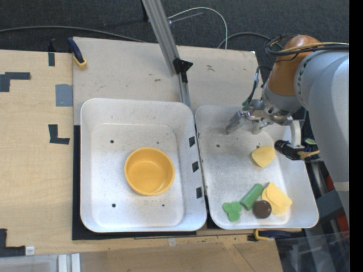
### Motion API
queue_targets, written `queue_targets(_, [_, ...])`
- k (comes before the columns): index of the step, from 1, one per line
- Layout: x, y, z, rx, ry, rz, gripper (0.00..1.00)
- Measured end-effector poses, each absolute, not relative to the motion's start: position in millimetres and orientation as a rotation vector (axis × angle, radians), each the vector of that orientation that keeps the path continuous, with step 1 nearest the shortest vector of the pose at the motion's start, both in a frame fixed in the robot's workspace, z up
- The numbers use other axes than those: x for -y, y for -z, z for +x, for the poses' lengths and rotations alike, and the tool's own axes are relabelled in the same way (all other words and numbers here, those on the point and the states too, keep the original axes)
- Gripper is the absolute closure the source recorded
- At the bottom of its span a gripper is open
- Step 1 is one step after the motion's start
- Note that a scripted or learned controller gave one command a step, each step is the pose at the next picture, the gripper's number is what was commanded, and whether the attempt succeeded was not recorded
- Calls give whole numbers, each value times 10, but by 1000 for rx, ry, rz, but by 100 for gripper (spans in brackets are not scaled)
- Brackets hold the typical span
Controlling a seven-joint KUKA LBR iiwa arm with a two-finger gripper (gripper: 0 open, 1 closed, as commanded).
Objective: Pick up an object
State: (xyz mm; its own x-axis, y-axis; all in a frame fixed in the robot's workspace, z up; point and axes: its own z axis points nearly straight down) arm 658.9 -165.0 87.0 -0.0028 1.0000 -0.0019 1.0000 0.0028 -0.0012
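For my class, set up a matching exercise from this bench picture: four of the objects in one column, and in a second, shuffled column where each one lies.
Objects:
1. yellow bowl
2. brown ball
3. green cylinder
4. gripper

Places:
A. over the far part of the right bin
B. alone in the left bin
C. near edge of the right bin, touching the yellow pieces
D. slanted between the green leafy piece and the yellow pieces

Pairs: 1-B, 2-C, 3-D, 4-A
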Motion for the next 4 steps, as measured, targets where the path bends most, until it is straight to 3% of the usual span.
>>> queue_targets(1, [1643, -986, 6593, -2226, 4, 2217, 100])
queue_targets(3, [1656, -2053, 6589, -2221, -3, 2218, 100])
queue_targets(4, [1651, -2178, 6593, -2223, -1, 2220, 100])
